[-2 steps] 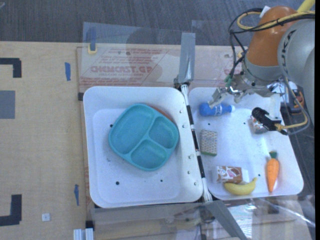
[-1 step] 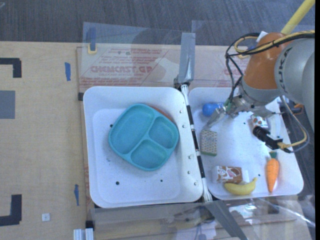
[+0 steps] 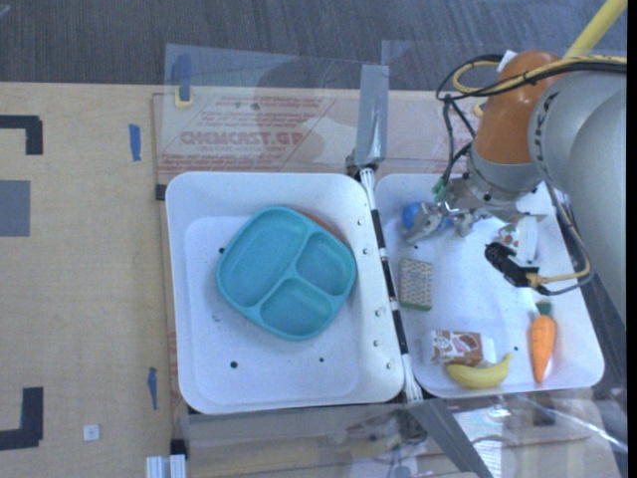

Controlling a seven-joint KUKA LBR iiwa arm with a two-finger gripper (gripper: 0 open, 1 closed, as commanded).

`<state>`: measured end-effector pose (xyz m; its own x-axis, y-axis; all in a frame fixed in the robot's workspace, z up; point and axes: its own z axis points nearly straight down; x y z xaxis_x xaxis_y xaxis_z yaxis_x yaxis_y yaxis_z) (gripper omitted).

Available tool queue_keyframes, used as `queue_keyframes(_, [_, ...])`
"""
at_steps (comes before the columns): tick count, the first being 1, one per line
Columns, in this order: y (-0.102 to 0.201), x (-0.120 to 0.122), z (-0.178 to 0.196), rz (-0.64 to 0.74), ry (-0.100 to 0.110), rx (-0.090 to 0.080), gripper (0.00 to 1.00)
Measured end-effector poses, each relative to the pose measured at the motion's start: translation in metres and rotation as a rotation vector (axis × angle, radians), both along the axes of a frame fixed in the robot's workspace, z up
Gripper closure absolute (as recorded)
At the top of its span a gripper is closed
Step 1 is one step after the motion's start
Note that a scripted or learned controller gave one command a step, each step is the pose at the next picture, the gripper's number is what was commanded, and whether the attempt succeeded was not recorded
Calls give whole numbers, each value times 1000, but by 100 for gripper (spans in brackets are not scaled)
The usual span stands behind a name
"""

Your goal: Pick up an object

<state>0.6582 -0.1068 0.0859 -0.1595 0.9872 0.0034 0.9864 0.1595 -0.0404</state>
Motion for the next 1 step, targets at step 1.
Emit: queue_keyframes(1, [0,0,9,-1,1,-1,100])
